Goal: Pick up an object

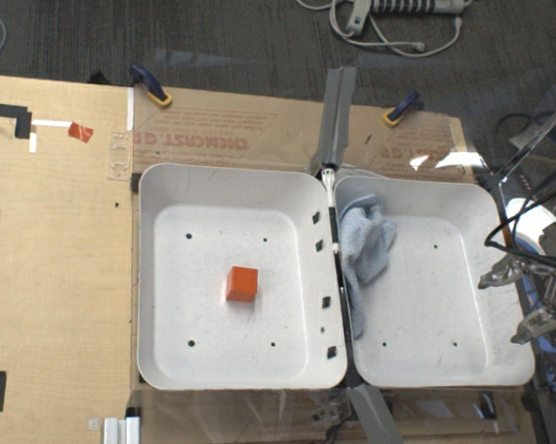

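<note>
Small orange-red cube sits flat on the floor of the left white plastic bin, a bit toward 7 o'clock of that bin's centre, well apart from every wall. It looks rigid, light, probably wood or foam, with flat matte faces, so no crush risk and not slippery. Best hold: two opposite vertical side faces, coming straight down from above, with room all round it to fit my fingers.

Crumpled pale blue-grey cloth lies in the right white plastic bin at about 10 o'clock, bunched against the divider wall. It is soft and floppy with no firm edge; I would pinch the highest fold, and it will drape and may slip out.

My gripper sits at 3 o'clock of the right bin, over its outer rim, well apart from both objects and holding nothing. The fingers look spread apart, one toward 12 and one toward 6, though cables and the frame edge clutter that area, so I'm not fully sure. My arm is cut off at the frame's right side. The cube's underside and far faces are hidden, as is whatever the cloth covers.
</note>
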Robot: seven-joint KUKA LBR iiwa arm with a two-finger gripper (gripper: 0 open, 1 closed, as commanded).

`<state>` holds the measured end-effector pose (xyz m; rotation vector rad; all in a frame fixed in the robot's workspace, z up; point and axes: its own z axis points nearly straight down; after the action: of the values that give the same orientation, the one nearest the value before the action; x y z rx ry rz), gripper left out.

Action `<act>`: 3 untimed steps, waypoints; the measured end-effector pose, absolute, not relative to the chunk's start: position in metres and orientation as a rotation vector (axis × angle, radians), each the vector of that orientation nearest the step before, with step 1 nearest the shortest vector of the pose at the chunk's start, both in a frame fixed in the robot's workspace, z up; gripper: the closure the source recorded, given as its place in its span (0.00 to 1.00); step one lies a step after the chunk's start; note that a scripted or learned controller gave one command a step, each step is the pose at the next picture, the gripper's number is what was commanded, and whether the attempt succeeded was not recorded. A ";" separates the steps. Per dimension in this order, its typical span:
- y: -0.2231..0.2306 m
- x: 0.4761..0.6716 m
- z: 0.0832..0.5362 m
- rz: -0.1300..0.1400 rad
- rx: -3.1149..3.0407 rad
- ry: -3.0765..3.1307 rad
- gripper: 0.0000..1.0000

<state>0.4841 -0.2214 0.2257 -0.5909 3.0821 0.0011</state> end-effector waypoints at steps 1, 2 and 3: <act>-0.221 0.484 0.226 0.001 -0.591 3.082 0.00; -0.221 0.484 0.226 0.001 -0.591 3.082 0.00; -0.221 0.486 0.103 0.003 -0.894 3.009 0.00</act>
<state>0.4864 -0.2207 0.1027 -0.8945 3.0091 0.0031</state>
